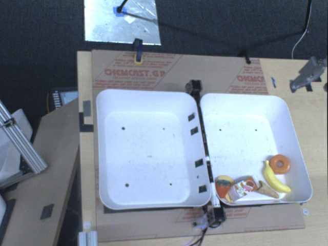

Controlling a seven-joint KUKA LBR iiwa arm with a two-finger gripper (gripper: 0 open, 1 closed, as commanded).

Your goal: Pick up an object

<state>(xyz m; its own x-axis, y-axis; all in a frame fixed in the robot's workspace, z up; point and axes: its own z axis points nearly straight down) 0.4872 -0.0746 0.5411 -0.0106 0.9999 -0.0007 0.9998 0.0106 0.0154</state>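
Camera view: nothing is picked yet. The gripper (307, 78), its state not to be told, must be lowered over the banana (275, 177).

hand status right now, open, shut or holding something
Hand: cannot be told. It sits at the camera view's right edge, beyond the right bin, away from the banana and the other objects in it, with nothing visibly in it.

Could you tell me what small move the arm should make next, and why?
Probably swing the end effector down-left over the right bin. It sits at the view's right edge, outside the bins, while the banana, orange donut and other small items cluster in that bin's near corner; nothing is between its fingers yet.
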